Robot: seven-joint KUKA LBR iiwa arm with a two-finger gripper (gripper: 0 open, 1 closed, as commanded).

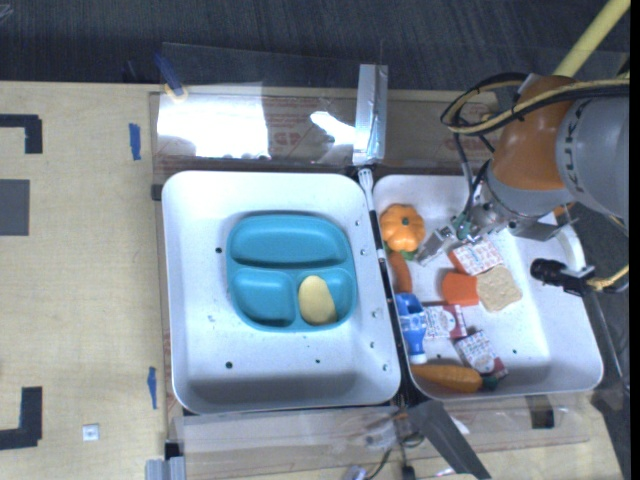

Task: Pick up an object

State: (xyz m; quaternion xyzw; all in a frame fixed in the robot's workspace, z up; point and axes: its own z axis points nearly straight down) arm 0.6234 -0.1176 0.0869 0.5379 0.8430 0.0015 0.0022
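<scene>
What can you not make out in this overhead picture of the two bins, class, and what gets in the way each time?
- Gripper in the camera view: small and cluttered, so its grip is unreadable.
- Packets in the right bin: their print is too small to read.
- Carrot: its right end is hidden by a packet.
- Arm: cut off by the right edge.

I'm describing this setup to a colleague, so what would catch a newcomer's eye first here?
Probably the bright blue divided tray in the left bin, with a yellow egg-shaped item in its lower right compartment. Next, the right bin, crowded with toy food such as an orange pumpkin, where the gripper hovers.
</scene>
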